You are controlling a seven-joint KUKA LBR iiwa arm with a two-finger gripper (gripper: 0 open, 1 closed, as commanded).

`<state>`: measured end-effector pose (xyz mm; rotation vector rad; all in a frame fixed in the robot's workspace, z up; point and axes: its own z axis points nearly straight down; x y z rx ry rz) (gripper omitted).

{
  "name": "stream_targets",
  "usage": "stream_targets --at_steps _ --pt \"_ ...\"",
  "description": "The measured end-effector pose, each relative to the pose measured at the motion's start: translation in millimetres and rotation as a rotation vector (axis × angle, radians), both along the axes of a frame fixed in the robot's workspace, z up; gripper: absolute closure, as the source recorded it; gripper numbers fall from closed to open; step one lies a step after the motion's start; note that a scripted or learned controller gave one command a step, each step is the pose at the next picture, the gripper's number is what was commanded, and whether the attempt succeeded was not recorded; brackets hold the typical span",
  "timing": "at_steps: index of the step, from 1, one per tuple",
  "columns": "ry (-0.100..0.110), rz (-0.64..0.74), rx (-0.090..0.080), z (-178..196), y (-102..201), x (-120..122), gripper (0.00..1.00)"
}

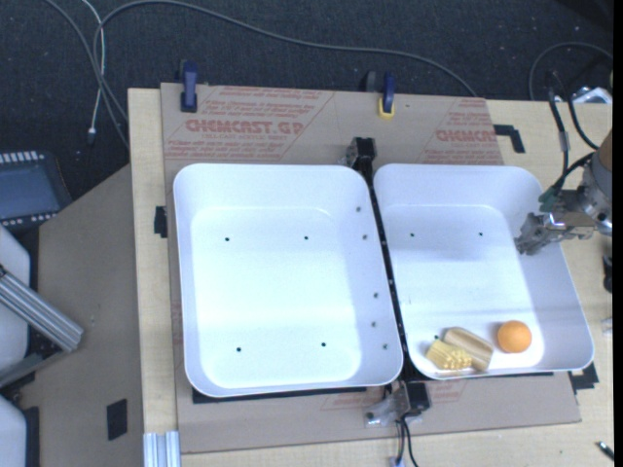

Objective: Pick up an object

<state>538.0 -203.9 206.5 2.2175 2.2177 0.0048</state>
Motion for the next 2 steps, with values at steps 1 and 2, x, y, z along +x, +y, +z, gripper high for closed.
stream_targets --at_steps 1,2 --pt "0.002 0.000 0.001 32.3 -0.1 0.7 1.00" --pt "0.006 0.004 0.003 23.8 45.8 13.3 1.00"
